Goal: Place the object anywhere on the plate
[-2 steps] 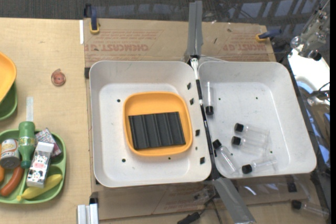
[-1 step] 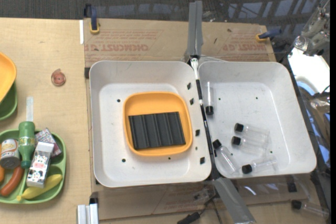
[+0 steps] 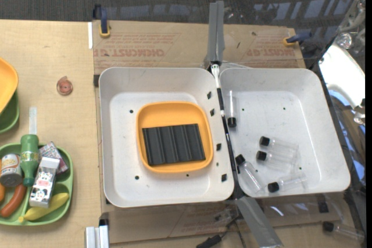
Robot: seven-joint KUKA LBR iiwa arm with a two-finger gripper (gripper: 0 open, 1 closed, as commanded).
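In the left bin [image 3: 116, 183], at centre frame, a black ribbed block [image 3: 174, 144] lies flat on the orange plate [image 3: 174, 115]. Black-capped clear vials [image 3: 278, 153] lie scattered in the right bin [image 3: 279, 96]. How the jaws stand cannot be told.

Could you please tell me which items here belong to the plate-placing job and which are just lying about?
Job:
- orange plate with a dark ridged block on it
- clear black-capped vials in the right bin

Lying about:
- green tray of toy food
- orange clamps
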